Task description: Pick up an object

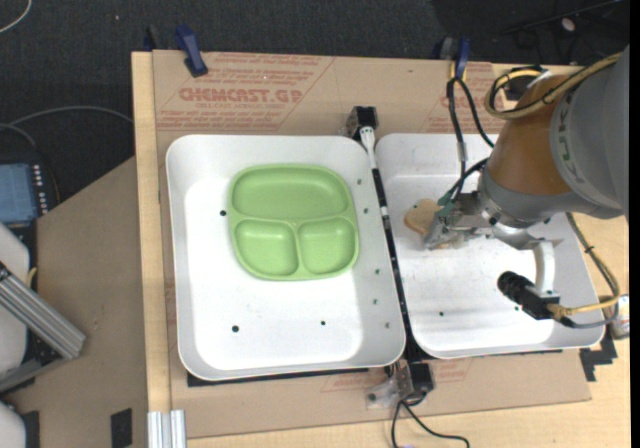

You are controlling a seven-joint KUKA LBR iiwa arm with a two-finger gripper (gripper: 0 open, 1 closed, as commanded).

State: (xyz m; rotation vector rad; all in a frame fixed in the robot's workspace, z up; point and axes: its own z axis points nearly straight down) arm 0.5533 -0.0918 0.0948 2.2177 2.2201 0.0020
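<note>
A small tan object [418, 218] lies in the right white bin [470, 321], near its left wall. My gripper [440, 233] is low in that bin, right against the tan object's right side, and the gripper's body hides part of the object. The grey arm with its orange band [530, 161] reaches in from the right above the bin.
A light green divided plate [293, 221] rests in the left white bin [280, 336], toward its far half. The two bins meet at a dark ridge [385, 236] just left of the gripper. Cables run along the right bin's far side.
</note>
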